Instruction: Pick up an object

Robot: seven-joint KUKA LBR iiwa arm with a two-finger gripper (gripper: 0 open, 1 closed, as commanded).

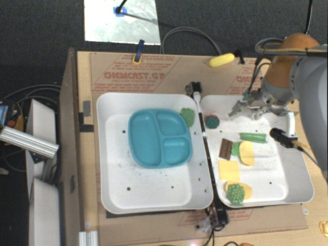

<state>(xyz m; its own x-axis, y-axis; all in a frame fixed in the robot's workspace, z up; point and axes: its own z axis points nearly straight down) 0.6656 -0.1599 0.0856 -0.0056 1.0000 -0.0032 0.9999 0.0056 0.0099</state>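
My gripper (pixel 247 108) hangs over the back of the right bin (pixel 300 181); I cannot tell how wide it is. The green stick (pixel 253 136) lies just in front, beside a yellow piece (pixel 247 152).

The grey arm (pixel 310 81) comes in from the right, orange band up top near the wrist, with the gripper (pixel 249 110) angled down and left, its metal fingers (pixel 237 109) looking slightly spread apart, nothing between them.

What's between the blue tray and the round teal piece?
In the camera view, a green piece by the blue tray, then the bins' rims, then the teal piece.
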